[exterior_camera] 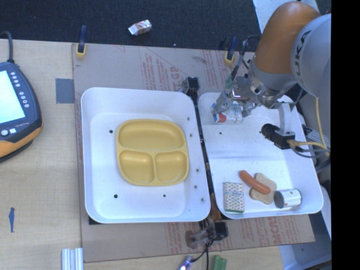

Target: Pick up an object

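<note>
My gripper (229,109) hangs low over the far left corner of the right bin (253,151). A small white object with a red end (228,117) lies right under it, partly covered by it. Near the front of that bin lie a toy hot dog in a bun (256,184), a green and white patterned block (233,196) and a small silver cylinder (288,198). The left bin (101,201) holds a yellow divided plate (152,151).
A teach pendant (14,108) lies on the bench at the far left. A crumpled wrapper (140,27) sits on the dark floor beyond the bench. Clamps (81,43) hold the cardboard sheet under the bins.
</note>
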